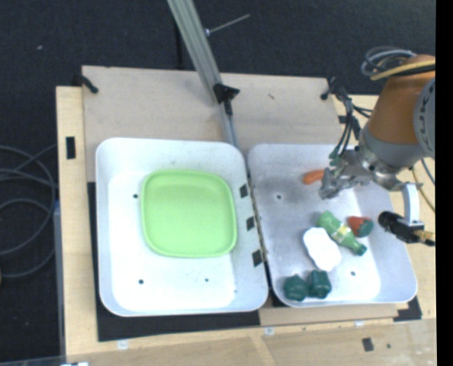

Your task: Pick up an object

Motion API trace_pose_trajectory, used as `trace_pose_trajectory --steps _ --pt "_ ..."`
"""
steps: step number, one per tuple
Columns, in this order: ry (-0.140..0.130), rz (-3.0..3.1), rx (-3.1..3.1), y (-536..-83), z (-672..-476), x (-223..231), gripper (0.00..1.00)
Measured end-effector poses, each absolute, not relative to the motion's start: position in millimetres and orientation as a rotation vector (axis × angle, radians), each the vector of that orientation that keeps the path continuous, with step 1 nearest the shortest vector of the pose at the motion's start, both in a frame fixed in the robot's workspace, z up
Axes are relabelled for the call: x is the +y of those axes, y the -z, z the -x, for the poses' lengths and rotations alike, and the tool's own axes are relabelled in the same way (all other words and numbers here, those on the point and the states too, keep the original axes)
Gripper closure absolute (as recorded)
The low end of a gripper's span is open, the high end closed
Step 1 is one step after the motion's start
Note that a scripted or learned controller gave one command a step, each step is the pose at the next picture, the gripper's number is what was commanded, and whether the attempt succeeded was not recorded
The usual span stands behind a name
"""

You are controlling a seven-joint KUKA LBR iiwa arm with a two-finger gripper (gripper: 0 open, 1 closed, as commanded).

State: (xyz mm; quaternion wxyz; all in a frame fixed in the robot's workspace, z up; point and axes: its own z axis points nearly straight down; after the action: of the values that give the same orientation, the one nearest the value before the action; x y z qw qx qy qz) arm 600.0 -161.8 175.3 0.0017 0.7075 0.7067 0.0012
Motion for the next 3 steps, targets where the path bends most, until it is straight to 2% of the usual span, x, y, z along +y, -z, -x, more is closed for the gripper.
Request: trace_pose_trajectory --steps 1,2,3 --pt "-0.005 -2.219 2.217 -237 -599.8 -169 1.0" --pt "-0.002 -2.221 2.22 -249 -600.0 -170 1.0" --pt "-0.002 -2.217 2.225 -249 -595.5 -119 1.0"
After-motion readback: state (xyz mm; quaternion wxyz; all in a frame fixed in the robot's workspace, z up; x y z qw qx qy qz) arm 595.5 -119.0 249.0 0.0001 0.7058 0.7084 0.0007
